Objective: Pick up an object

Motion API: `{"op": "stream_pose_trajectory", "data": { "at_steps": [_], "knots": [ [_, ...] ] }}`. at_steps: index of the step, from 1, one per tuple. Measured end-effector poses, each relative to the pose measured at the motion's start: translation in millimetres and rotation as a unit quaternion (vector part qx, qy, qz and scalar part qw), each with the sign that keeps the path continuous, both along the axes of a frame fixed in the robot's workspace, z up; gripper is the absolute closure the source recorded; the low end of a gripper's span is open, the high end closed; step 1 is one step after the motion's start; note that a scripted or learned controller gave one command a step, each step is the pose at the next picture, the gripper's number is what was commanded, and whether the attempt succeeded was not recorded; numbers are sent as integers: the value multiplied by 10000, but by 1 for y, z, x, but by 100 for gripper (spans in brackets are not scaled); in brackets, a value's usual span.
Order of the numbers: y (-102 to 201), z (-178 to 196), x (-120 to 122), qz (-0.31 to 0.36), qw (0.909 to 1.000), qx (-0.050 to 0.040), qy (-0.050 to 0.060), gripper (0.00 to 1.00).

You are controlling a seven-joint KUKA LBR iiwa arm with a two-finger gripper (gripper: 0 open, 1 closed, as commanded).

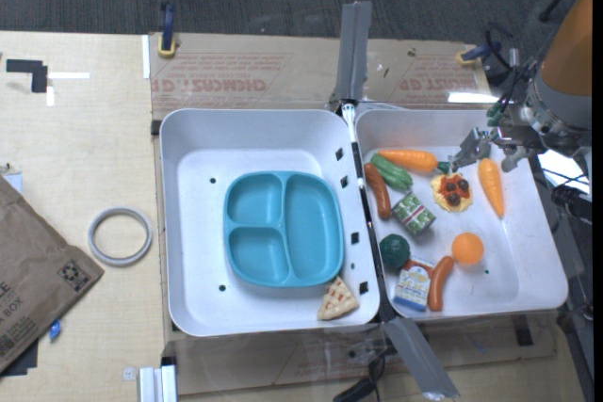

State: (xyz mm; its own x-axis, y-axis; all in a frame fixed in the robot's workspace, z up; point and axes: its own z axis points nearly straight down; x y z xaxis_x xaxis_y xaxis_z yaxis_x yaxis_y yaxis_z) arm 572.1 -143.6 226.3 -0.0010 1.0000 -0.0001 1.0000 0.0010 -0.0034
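Item 1, gripper point(492, 144): you will find it over the far right part of the right bin point(542, 297), hanging off the grey and orange arm point(570, 61). Its fingers stand spread apart, and nothing sits between them. Judged from that, the pick is not yet made; everything from closing on an object to lifting it is left.

Item 2, carrot point(490, 186): lies just below and beside the gripper, pointed end toward the near side. It looks the likeliest candidate (my judgement only).

Item 3, small pizza piece point(452, 191): just left of the carrot, on the bin floor.

Item 4, second carrot point(407, 159): left of the gripper, lying crosswise, with a green vegetable point(390, 173) touching its near side.

Item 5, sausage point(377, 191): well left of the gripper, close to the bin's left wall.

Item 6, green-and-white box point(414, 213): between the sausage and the pizza piece.

Item 7, orange point(466, 248): near side of the carrot, apart from it.

Item 8, second sausage point(439, 282), small carton point(412, 287) and dark green ball point(394, 249): grouped well to the near left of the gripper.

Item 9, left bin point(174, 231): holds a teal divided plate point(284, 229) and a pie slice point(337, 301) at the plate's near corner.

Item 10, tape ring point(120, 234): on the bench, left of the left bin.
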Motion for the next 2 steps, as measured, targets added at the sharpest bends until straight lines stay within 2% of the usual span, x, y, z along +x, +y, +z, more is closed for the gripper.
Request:
{"op": "stream_pose_trajectory", "data": {
  "at_steps": [1, 2],
  "knots": [
    [-68, -122, 26, -760, 9971, 21, -37, 0],
    [-69, -113, 26, -760, 9971, 4, -36, 100]
  ]
}}
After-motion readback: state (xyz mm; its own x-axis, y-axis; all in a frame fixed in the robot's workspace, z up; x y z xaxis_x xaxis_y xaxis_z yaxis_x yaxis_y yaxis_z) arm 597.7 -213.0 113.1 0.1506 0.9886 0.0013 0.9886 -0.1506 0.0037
